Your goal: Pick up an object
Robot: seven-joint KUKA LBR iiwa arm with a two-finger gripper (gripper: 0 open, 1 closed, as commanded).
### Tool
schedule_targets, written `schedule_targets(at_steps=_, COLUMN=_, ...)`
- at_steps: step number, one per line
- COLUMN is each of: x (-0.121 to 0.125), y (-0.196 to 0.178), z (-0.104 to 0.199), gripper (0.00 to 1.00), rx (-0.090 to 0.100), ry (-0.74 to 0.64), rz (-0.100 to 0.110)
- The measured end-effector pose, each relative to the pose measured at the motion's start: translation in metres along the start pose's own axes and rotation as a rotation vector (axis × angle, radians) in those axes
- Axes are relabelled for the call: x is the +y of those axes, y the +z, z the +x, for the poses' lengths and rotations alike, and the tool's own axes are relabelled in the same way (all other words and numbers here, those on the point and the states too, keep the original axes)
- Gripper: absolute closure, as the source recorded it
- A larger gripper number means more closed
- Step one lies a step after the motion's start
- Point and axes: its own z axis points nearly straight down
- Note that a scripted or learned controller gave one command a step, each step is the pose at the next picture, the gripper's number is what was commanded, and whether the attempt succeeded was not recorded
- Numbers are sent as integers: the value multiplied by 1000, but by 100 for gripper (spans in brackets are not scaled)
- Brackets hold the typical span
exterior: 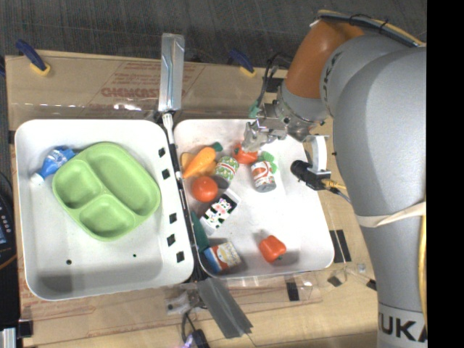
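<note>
Up on the right, the big grey arm [377, 122] is bending over the right bin [304, 223], its orange band sitting above the wrist. The gripper [255, 138] is pointing down at the bin's back part, just above a small red thing [245, 155]. I cannot tell if it is squeezing. Two little cans [263, 175] are lying just beside it, with a tomato [204, 188] and an orange carrot [199, 162] nearby. A green plate [106, 189] is resting in the left bin [43, 267].

Dark ribbed floor [109, 6] behind a brown cardboard-topped bench [130, 78].
</note>
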Motion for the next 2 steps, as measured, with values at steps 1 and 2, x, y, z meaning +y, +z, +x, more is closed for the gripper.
schedule_targets(at_steps=1, x=0, y=0, z=1, gripper=0, rx=0, ry=-2, rz=1)
schedule_targets(at_steps=2, x=9, y=70, z=-11, gripper=0, rx=-1, ry=23, rz=-2)
